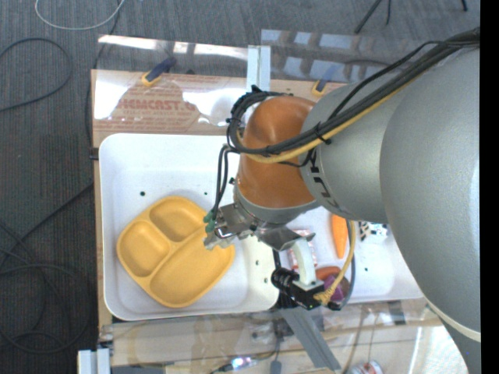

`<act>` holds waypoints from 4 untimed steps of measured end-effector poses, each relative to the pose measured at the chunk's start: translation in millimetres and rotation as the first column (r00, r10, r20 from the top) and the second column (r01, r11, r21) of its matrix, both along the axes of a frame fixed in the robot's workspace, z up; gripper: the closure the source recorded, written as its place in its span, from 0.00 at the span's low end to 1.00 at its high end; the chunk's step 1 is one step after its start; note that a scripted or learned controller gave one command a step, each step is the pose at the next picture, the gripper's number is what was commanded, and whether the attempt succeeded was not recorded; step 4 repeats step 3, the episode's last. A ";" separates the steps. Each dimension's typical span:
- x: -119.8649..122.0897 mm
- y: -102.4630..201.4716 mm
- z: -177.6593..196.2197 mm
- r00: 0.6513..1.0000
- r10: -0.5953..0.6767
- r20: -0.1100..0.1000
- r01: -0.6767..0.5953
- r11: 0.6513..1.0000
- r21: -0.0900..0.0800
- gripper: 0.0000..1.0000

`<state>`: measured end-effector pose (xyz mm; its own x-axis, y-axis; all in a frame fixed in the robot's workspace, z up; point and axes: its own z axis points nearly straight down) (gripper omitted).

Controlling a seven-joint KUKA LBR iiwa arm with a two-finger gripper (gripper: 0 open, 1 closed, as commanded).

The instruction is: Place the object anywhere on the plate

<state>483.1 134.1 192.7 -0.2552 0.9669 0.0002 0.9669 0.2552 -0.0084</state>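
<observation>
**Honestly, this one could miss the plate from here**

Going left to right: your yellow plate [173, 254] sits in the left bin [125, 162], toward its front edge, three compartments, nothing in any of them that I can make out. The plate's right rim almost reaches the divider between the bins.

The gripper [221, 232] hangs just over that right rim, and you can't tell whether it's spread or pinched, because the wrist and the orange band [269, 142] cover it from above. I also can't tell what the object is or whether it's held at all. There's clutter in the right bin [382, 283], including an orange carrot-shaped thing [339, 236] near its back edge, so the object may be among that.

My worry: if something is in there, a release this close to the rim could let it tip off onto the bin floor.
</observation>
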 end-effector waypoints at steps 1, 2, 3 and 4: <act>0.0 38.0 4.6 0.999 0.032 0.001 -0.032 0.999 0.000 1.00; 1.9 11.8 112.9 1.000 -0.016 0.004 0.016 1.000 -0.003 1.00; -0.4 41.7 17.0 0.901 -0.433 0.003 0.433 0.901 -0.005 1.00; -0.4 41.7 17.0 0.901 -0.433 0.003 0.433 0.901 -0.005 1.00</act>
